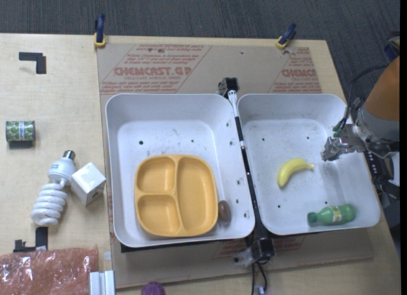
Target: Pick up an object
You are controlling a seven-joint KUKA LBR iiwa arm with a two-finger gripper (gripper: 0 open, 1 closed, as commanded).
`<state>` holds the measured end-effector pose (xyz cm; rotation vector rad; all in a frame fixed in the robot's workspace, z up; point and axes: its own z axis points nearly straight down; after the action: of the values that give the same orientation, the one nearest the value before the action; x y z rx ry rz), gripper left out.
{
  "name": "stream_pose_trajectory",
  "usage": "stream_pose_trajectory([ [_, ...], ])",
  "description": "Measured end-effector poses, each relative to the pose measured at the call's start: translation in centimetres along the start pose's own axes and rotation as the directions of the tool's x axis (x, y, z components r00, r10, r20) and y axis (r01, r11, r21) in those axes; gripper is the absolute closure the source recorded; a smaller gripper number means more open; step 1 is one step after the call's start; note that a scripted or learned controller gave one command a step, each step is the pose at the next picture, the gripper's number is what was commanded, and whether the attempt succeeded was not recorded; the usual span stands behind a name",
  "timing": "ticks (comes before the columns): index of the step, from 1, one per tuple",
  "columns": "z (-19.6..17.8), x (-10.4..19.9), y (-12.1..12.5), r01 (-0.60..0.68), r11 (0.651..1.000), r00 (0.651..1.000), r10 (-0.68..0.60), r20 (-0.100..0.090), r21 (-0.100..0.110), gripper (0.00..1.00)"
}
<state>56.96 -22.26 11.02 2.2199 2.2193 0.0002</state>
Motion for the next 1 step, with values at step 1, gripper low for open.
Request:
stream_pose_trajectory([
  [1, 0.03, 0.17, 0.03, 0.001, 1.0, 1.0, -0.001, -0.004, 0.002, 0.0],
])
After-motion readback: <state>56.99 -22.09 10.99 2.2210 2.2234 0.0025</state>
